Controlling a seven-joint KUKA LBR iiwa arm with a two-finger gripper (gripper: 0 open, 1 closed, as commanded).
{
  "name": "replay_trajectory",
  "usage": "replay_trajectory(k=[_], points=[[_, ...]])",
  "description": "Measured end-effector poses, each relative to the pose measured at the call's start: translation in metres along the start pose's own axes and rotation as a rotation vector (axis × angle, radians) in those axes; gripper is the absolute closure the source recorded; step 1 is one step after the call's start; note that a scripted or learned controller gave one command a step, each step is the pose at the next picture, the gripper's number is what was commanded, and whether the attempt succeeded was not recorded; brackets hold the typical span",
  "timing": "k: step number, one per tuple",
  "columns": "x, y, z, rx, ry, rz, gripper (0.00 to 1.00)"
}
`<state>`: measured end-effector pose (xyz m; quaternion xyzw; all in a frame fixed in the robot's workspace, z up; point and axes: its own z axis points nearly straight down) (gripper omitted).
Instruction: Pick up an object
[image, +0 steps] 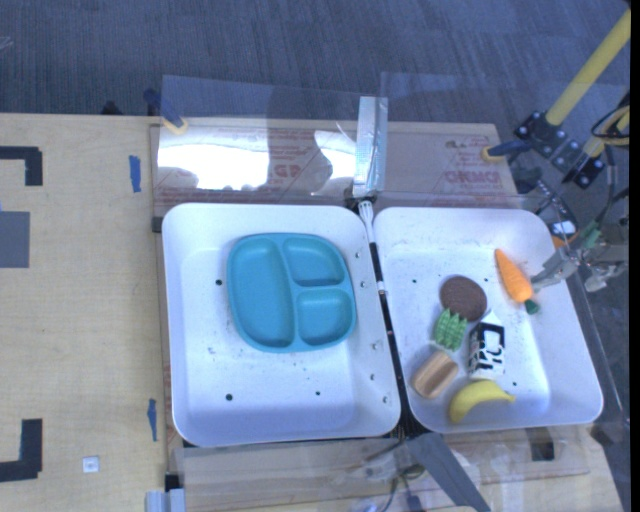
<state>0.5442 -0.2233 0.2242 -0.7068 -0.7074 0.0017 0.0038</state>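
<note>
The right bin (560, 400) holds several toy foods. An orange carrot (514, 276) lies at the upper right and a brown round cookie (464, 295) sits beside it. Below them are a green ridged piece (450, 328), a black-and-white item (489, 346), a tan bread roll (435, 373) and a yellow banana (478, 398). My gripper (562, 262) sits low at the bin's right rim, just right of the carrot, partly cut off by the frame edge. Nothing shows held in it.
The left bin (200, 390) carries a blue divided plate (291, 290). A clear plastic sheet and a metal bracket (370, 145) stand behind the bins. A yellow pole with black clamps (570, 100) and cables crowd the upper right. A wooden bench (70, 300) lies to the left.
</note>
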Motion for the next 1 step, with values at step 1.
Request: replay_trajectory(k=[1], points=[[0.0024, 0.0366, 0.0794, -0.005, 0.001, 0.082, 0.00]])
